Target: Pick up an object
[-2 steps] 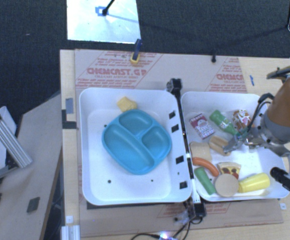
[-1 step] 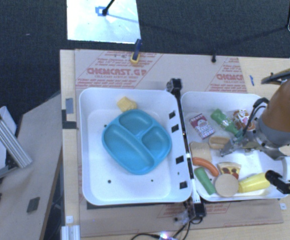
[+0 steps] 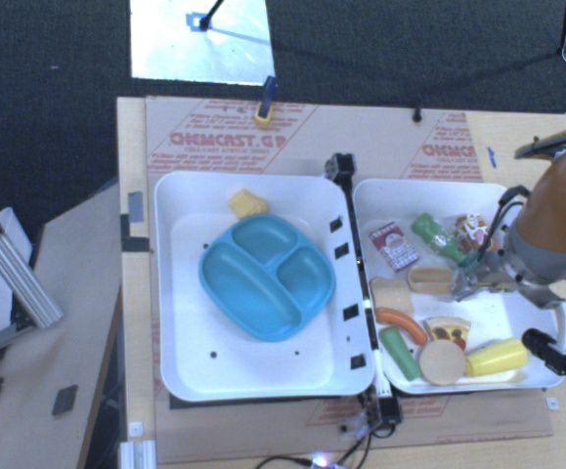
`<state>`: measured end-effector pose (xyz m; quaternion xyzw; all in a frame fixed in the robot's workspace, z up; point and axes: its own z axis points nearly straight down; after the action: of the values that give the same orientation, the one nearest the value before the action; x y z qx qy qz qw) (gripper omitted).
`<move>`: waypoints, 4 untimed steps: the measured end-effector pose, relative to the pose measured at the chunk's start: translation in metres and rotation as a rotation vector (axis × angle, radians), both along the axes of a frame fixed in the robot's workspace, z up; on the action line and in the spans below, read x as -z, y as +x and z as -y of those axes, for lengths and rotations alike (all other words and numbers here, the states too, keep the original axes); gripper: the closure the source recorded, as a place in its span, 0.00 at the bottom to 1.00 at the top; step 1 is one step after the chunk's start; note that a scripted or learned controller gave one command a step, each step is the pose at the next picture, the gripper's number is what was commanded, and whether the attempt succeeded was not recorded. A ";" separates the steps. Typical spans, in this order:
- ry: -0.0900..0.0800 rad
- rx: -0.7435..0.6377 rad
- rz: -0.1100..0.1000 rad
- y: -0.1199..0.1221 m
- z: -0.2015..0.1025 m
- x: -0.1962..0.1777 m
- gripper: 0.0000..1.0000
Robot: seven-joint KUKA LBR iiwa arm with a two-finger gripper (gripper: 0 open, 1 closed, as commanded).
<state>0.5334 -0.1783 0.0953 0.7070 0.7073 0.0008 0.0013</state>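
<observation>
Dark carpet surrounds a pale wooden bench [image 3: 292,130] carrying two shallow white bins side by side. In the left white plastic bin [image 3: 180,291] a blue divided plastic plate [image 3: 266,276] lies tilted, with a small yellow block [image 3: 247,202] just beyond its far edge.

Crowded into the right white bin [image 3: 380,198] are toy foods: a red-and-white packet [image 3: 393,245], a green cylinder [image 3: 438,237], a tan bread-like oval [image 3: 430,279], an orange sausage [image 3: 402,322], a pizza slice [image 3: 448,331], a tan disc [image 3: 442,362] and a yellow cylinder [image 3: 496,358].

From the right, the grey arm with its orange band [image 3: 556,203] reaches low into this bin, probably because that is where the pickable things lie. Its two-finger gripper [image 3: 470,283] sits just beside the bread-like oval; I cannot tell whether it is apart or closed, and nothing visibly sits within it.
</observation>
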 end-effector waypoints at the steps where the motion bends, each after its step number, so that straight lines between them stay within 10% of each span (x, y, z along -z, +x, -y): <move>1: 0.000 -0.003 0.000 -0.001 -0.006 -0.061 1.00; 3: -0.001 -0.004 0.002 -0.008 -0.005 -0.130 1.00; 4: 0.000 -0.008 0.003 0.034 -0.042 -0.138 1.00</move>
<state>0.5676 -0.1365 0.2337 0.7043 0.7099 0.0019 0.0024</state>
